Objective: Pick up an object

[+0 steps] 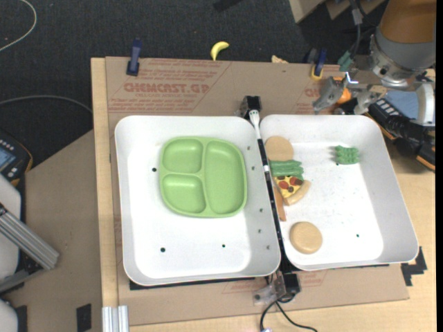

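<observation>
The right bin [377, 206] holds several toy foods. A tan round piece [279, 146], a green bean bundle [286, 167] and a pizza slice [292, 188] crowd against its left wall. A tan bun [305, 237] lies near the front, and a small green leafy piece [347, 155] sits alone toward the back. My gripper [332, 94] hangs beyond the bin's far rim, over the cardboard at the upper right, apart from every object. Nothing is visibly held.
The left bin [138, 220] carries a green divided plate [204, 177]. Blue clamps [134, 58] pin the cardboard sheet at the back. A yellow banana [219, 48] lies on the floor behind the bench. Cables and black hardware [398, 120] sit by the right bin's far corner.
</observation>
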Available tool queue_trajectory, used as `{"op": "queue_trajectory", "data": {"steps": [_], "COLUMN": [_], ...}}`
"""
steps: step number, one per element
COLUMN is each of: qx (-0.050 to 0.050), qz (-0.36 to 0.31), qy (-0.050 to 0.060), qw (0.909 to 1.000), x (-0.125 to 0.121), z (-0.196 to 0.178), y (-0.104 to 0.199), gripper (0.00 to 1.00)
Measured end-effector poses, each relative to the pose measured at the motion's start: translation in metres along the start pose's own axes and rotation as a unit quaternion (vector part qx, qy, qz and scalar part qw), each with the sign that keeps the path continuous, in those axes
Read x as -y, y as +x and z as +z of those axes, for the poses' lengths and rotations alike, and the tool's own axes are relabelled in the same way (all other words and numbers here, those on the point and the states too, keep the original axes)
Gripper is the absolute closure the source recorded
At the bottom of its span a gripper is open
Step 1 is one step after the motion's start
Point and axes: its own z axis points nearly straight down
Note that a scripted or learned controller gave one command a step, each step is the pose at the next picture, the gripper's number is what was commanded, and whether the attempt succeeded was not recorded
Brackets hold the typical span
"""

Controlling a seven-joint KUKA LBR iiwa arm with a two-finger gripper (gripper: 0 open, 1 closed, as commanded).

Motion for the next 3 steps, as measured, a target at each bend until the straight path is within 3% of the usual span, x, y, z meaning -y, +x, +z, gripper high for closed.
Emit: {"op": "queue_trajectory", "data": {"steps": [1,2,3], "qx": [0.000,-0.003,-0.002], "qz": [0.000,-0.003,-0.005], "qy": [-0.002,0.005,-0.001], "qw": [1.0000,1.0000,1.0000], "x": [-0.001,0.128,0.163], "z": [-0.011,0.001,-0.033], "y": [0.000,0.081,0.153], "gripper": [1.00,1.00,1.00]}}
